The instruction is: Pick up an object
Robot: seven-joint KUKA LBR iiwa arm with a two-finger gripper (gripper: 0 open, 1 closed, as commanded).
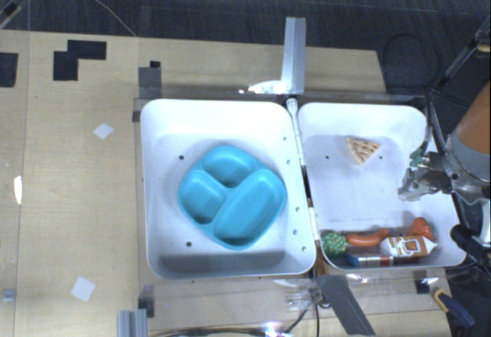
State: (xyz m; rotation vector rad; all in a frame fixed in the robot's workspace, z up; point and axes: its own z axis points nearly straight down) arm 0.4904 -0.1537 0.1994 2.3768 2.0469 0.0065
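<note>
Looking down through the camera view, we are seeing the gripper hanging over the right-hand bin near its right wall, and we cannot tell its state from here. Nothing is showing in its grasp. We are judging the closest candidates to be the cluster just below it along the bin's near wall: a small bottle lying on its side, an orange sausage-shaped toy and a green piece. Their long axes are running left to right, roughly across the tool's approach. A pizza slice toy is lying up and to the gripper's left. Further left, a blue divided tray is sitting in the other bin.
</note>
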